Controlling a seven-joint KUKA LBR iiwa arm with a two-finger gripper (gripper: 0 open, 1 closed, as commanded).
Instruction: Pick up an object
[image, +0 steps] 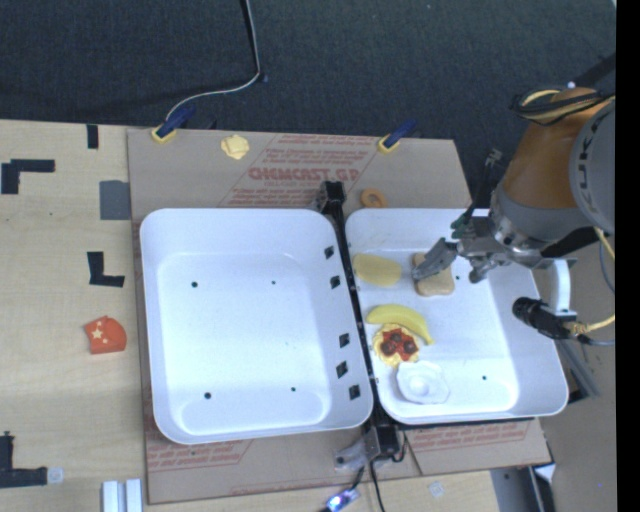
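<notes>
My gripper (447, 264) hangs over the upper middle of the right bin (500, 400), its dark fingers spread apart and nothing between them. A tan bread-like piece (436, 286) lies just under and beside the left finger. A pale yellow lump (377, 269) rests to its left near the divider. Below that lie a banana (402, 319), a small red and yellow pizza-like piece (397, 345) and a white round object (420, 383).
The left bin (170, 300) sits beside the right one on a cardboard sheet. A red toy (106, 335) lies on the bench at far left. A yellow piece (235, 147) and a small ring (372, 198) rest on the cardboard behind the bins.
</notes>
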